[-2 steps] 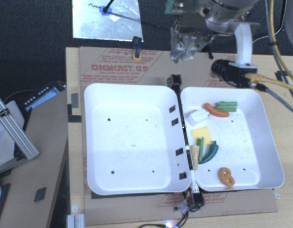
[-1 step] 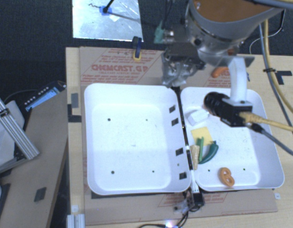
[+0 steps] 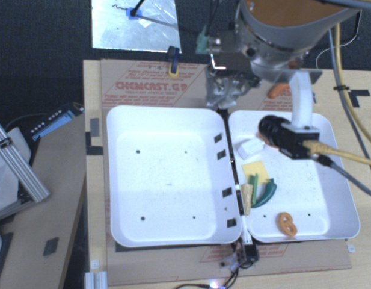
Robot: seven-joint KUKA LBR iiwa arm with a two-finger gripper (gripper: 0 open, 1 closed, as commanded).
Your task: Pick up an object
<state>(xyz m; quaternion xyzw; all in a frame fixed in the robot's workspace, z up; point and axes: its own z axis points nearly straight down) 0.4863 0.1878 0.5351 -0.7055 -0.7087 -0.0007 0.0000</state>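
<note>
**Tool over the far rim; loose pieces lie in the right bin**

The tool (image 3: 224, 96) hangs above the far edge of the two bins, about where the shallow white left bin (image 3: 122, 161) meets the shallow white right bin (image 3: 344, 212). It shows as a blurred grey mass, so I cannot tell whether it is wide or narrow.

The things to pick all lie in the left half of the right bin. A flat yellow square piece (image 3: 255, 171) sits near the middle. Just beside it, toward the near side, are a curved green pod-shaped piece (image 3: 266, 192) and a tan cone (image 3: 247, 196) along the bin's left wall. A brown pretzel-shaped piece (image 3: 287, 223) lies apart, close to the near rim. A flat white piece (image 3: 248, 147) rests toward the far left corner.

Both bins stand on a cardboard sheet with red print (image 3: 149, 86) covering the worktop.
</note>
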